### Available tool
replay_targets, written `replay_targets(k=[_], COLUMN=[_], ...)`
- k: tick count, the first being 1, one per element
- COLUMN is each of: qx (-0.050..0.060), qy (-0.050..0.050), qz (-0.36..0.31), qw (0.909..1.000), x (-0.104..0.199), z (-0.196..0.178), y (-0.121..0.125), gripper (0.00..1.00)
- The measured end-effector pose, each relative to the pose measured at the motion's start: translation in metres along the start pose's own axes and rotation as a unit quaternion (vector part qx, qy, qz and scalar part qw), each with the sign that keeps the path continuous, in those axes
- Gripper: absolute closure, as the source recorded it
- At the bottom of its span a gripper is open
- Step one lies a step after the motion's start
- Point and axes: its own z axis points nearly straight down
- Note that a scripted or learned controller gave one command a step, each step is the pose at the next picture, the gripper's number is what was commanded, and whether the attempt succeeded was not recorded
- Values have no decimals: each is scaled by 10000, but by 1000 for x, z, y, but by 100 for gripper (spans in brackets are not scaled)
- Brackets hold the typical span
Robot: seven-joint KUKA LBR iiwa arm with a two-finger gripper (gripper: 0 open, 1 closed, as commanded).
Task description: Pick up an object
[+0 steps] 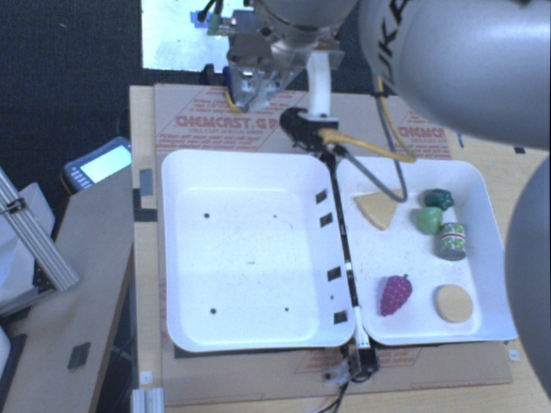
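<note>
**A:** Your tool (pixel 245 80) hangs above the counter's (pixel 224 127) far edge, beyond the left bin (pixel 176 231), well apart from every object. Whether it is wide or narrow, you cannot tell; nothing shows in it.

**B:** And the pick?

**A:** All candidates lie in the right bin (pixel 491 222): a cheese wedge (pixel 376 209) nearest the divider, a dark green vegetable (pixel 437 199) touching a light green one (pixel 429 220), a small can (pixel 450 240) just beside them, purple grapes (pixel 395 294) and a tan cookie (pixel 454 303) toward the near wall.

**B:** Obstacles?

**A:** A yellow cable (pixel 370 149) trails over the right bin's far corner. The greens and can crowd together; grapes, wedge and cookie lie apart, likely easier grasps.
</note>
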Motion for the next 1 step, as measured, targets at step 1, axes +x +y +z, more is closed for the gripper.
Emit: replay_targets(k=[1], qx=[147], qy=[-56], qz=[51], qw=[9999], x=[-40], z=[165], y=[-64], gripper=[100])
